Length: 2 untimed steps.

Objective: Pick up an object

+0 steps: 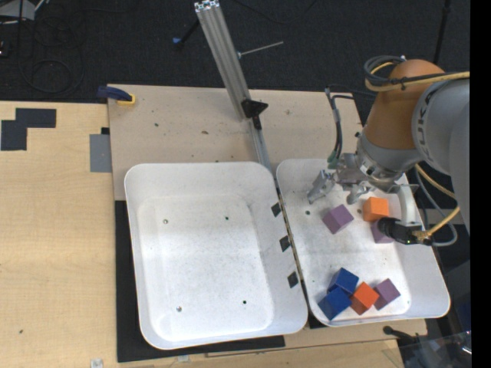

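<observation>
Purple (pixel 337 219), orange (pixel 376 208) and blue (pixel 345 280) cubes lie in right bin (pixel 430 297).

Matt white plastic bins (pixel 199 328) sit on a pale wood bench (pixel 54 244).

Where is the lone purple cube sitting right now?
The lone purple cube lies in the right white bin, in its upper half, just below the gripper and left of an orange cube.

A slanted aluminium extrusion post (pixel 226 60) rises from the plywood bench (pixel 184 125) behind the bins. A blue-and-yellow clamp (pixel 116 95) grips the bench's far-left corner. Black cables (pixel 46 71) lie on the dark floor beyond.
</observation>
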Available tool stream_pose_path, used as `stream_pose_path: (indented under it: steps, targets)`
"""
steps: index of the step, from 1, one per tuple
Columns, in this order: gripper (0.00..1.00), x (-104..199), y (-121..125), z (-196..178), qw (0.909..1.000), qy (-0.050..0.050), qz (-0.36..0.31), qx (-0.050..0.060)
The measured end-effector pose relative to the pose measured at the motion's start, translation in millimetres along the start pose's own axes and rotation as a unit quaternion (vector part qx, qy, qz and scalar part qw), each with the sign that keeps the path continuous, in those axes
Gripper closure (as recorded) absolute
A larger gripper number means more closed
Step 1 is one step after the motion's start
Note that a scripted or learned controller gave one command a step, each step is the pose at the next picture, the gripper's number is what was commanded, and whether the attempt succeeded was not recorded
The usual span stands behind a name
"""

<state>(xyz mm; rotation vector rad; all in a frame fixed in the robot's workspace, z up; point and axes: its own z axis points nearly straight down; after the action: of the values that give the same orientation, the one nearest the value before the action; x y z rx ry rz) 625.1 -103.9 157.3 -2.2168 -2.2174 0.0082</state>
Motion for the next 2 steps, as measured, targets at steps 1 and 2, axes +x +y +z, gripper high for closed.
stream_pose_path:
  steps: [1,2]
  targets:
    - [0.00,-6,14,42,0.9999,-0.004,0.001,-0.013]
    - [0.00,-5,14,67,1.0000,-0.001,0.000,-0.003]
